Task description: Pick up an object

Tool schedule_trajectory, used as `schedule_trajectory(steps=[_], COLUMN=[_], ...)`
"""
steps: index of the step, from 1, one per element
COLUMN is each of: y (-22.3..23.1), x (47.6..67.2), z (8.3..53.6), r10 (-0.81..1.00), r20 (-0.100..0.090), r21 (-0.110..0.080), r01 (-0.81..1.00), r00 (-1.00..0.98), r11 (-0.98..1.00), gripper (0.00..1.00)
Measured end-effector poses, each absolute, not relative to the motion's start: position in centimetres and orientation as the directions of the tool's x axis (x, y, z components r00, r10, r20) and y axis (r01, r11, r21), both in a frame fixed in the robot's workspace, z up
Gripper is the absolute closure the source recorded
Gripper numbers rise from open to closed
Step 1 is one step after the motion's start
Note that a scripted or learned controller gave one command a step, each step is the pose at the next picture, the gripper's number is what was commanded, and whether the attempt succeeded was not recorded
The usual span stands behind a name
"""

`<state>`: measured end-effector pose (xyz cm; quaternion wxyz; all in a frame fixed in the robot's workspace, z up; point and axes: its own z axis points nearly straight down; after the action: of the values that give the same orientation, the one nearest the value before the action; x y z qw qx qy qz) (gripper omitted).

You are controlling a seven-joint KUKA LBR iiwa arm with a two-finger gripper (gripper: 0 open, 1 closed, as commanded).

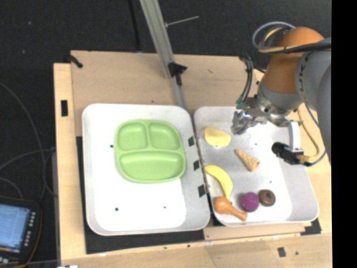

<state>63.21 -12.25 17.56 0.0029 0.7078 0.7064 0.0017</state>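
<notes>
A pale yellow wedge-shaped toy (217, 137) lies near the upper left corner of the right-hand bin (290, 202), its broad rounded side toward the left of the frame and its narrower end toward the right. Just right of and below it, a tan ice-cream cone (247, 159) rests on its side, long axis running diagonally, tip toward the upper left and wide mouth toward the lower right. Farther down, a yellow banana (220, 178) curves from upper left to lower right along the bin's left wall. Below it an orange toy (228, 206) lies with its slimmer end toward the lower right, beside a purple round toy (250, 201) and a small brown doughnut (267, 197).

The gripper (241, 121) hangs over the upper part of the right bin, just right of and above the yellow wedge, with nothing visible in its grasp; whether it is spread or closed cannot be told. The arm (290, 66) enters from the upper right of the frame, its orange band above the wrist.

The left bin (100, 205) holds a green divided plate (150, 151).
</notes>
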Motion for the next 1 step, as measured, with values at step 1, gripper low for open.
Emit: schedule_trajectory(steps=[1], y=[-11.95], x=[63.14], z=[22.08], r10=[1.0], r20=[-0.001], r21=[0.006], r01=[1.0], r00=[-0.003], r11=[0.003], gripper=[1.0])
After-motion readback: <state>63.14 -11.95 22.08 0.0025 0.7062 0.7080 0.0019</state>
